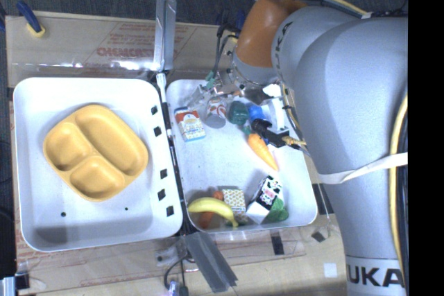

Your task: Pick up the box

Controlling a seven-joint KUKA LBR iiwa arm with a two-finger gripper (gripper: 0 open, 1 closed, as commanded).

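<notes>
A small red and white box (190, 125) lies flat in the right bin (225, 152), near its left wall at the back. My gripper (215, 92) hangs over the bin's back end, just right of and behind that box, and I cannot see anything held in it. A black and white patterned carton (266, 193) stands tilted at the bin's front right. A small checkered box (234, 199) lies to the left of that carton.
The right bin also holds an orange carrot (263, 149), a banana (211, 209), a teal and a blue item (247, 112) and a green item (278, 212). A yellow divided plate (95, 150) lies in the left bin (41, 225). The grey arm (340, 93) covers the bench's right side.
</notes>
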